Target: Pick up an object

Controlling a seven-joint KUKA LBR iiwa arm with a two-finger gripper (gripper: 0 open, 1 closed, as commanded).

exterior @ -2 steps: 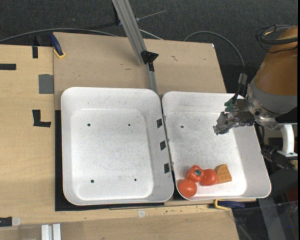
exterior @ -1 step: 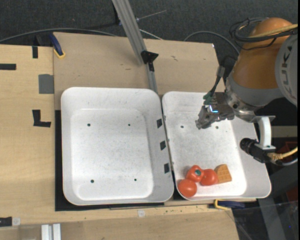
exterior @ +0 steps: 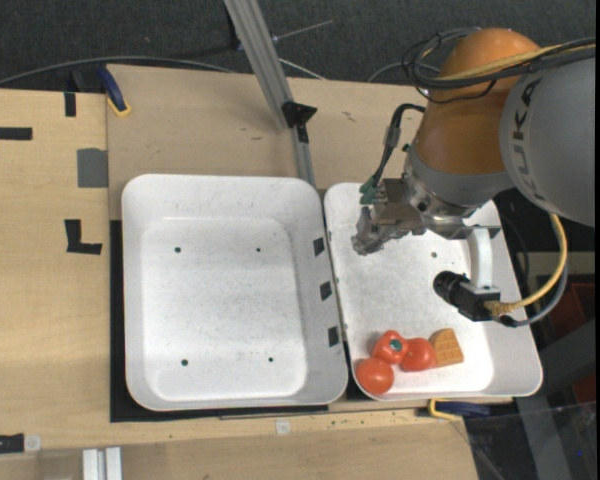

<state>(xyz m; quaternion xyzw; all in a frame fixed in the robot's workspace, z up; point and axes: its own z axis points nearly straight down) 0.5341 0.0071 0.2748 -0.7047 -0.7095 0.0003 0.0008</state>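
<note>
The arm [exterior: 500,118] ran off the right edge, so its base went unseen, and its bulk covered the far right corner of the right bin [exterior: 410,278]. The pincer [exterior: 368,240] was a dark, blurred cluster. The bench [exterior: 40,268] was cropped at the left and bottom edges. The red toys [exterior: 395,356] were too small to identify.

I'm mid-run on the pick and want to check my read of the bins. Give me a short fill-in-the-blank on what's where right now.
1. The red-orange rounded toy pieces and the tan waffle-textured block lie in the ____ shallow white bin as the camera sees it.
2. The tan block lies to the camera's ____ of the red-orange pieces.
3. The tool is over the far part of the right bin, ____ from the toys.
4. The objects sit near that bin's ____ edge.

Missing words: right; right; apart; near
</note>
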